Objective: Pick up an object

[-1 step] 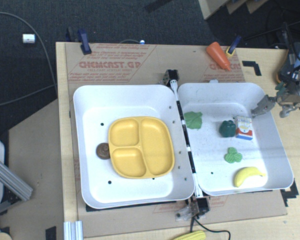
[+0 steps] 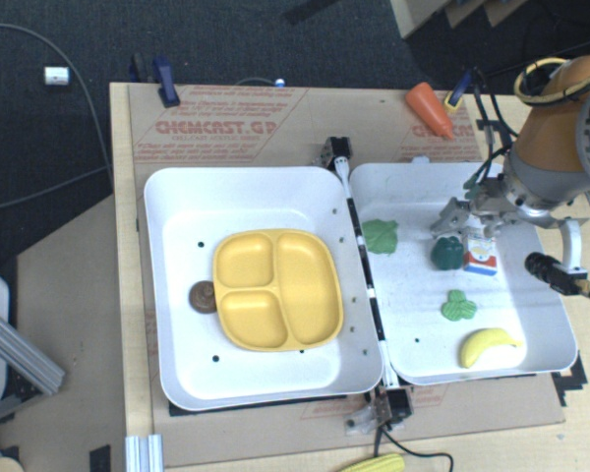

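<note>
The gripper (image 2: 469,226) hung over the right bin's (image 2: 413,357) far edge, its grip impossible to judge; a dark green object (image 2: 447,254) lay just beneath; a banana (image 2: 488,346) sat near the front right corner.

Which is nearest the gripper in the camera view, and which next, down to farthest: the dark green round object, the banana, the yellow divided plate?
From the gripper:
1. Dark green round object, right bin, just below the gripper.
2. Banana, right bin's near corner.
3. Yellow divided plate, middle of the left bin, farthest.
</note>
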Action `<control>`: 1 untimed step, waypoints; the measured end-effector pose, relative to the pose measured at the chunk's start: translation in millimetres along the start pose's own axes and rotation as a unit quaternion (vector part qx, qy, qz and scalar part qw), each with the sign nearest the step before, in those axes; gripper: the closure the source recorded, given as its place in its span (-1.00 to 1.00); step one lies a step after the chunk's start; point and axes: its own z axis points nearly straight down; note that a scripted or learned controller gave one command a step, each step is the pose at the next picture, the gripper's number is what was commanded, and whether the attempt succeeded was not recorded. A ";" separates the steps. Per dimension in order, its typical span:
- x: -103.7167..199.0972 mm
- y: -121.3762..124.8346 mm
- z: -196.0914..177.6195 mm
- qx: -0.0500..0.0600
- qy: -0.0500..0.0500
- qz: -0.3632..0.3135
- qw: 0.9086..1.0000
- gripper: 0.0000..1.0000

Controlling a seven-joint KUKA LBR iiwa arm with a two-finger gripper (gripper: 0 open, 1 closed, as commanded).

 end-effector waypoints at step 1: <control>36.2 -28.8 40.2 0.000 0.000 0.000 1.000 -1.00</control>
